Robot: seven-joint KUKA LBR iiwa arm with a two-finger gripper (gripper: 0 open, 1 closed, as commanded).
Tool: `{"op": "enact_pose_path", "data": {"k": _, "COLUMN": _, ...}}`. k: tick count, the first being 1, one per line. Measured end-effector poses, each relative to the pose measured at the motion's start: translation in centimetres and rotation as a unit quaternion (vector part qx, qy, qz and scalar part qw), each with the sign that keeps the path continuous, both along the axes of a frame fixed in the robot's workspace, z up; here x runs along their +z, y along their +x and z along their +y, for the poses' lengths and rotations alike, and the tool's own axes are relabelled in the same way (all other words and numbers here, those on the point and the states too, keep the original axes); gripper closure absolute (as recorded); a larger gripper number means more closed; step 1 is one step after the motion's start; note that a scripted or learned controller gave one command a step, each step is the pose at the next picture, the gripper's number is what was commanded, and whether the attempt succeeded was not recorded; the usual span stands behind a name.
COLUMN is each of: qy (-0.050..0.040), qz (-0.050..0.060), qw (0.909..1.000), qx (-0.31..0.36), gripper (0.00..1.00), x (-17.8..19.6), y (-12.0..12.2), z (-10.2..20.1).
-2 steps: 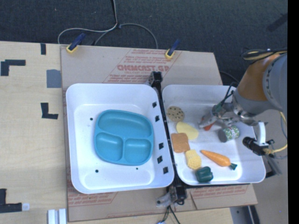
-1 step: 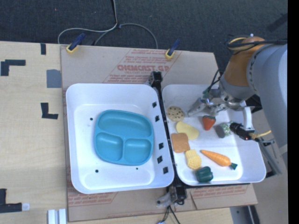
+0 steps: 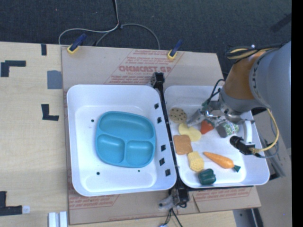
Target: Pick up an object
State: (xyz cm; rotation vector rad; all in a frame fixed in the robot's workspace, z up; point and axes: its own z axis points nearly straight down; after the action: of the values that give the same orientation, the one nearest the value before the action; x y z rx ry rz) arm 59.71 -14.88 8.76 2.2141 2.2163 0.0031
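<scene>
Red toy pepper of glossy plastic (image 3: 207, 126) is lying in the right white bin (image 3: 258, 174), right under my jaws (image 3: 208, 116); I cannot tell whether they are spread or pinching. It is looking light, stiff and slippery, so I am judging its broad middle the best hold. Around it I am counting one orange carrot (image 3: 218, 160), one round cookie (image 3: 177, 114), one green pepper (image 3: 207, 176).

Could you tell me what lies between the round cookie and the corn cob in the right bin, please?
In the camera view, between the cookie and the corn cob lie a pale yellow piece and, below it, a tan toast-like slice.
</scene>
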Motion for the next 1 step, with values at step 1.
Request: {"op": "enact_pose_path", "data": {"k": 1, "qy": -0.0006, "qz": 0.0, "qw": 1.0, "qx": 0.0, "gripper": 1.0, "x": 1.01, "y": 0.12, "z": -0.13}}
